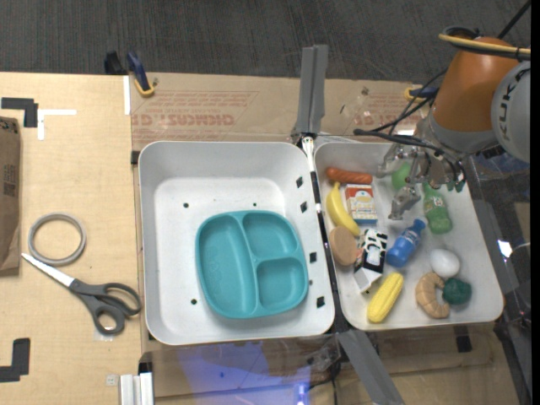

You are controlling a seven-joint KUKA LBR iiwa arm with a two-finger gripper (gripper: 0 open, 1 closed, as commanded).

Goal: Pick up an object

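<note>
Bottle (406,244) lying slantwise just below gripper (407,194), long axis running up-right, untouched; finger state impossible to tell from here.

robot lab | bench (76,175) | two white bins (169,192) | grey carpet (253,15)

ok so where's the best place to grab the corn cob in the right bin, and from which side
Probably across the middle of the corn cob, coming straight down from above. It lies flat on the floor of the right bin, tilted lower-left to upper-right, so the fingers should close across its narrow width. Its lower side looks free; the black and white carton crowds its upper end.
</note>
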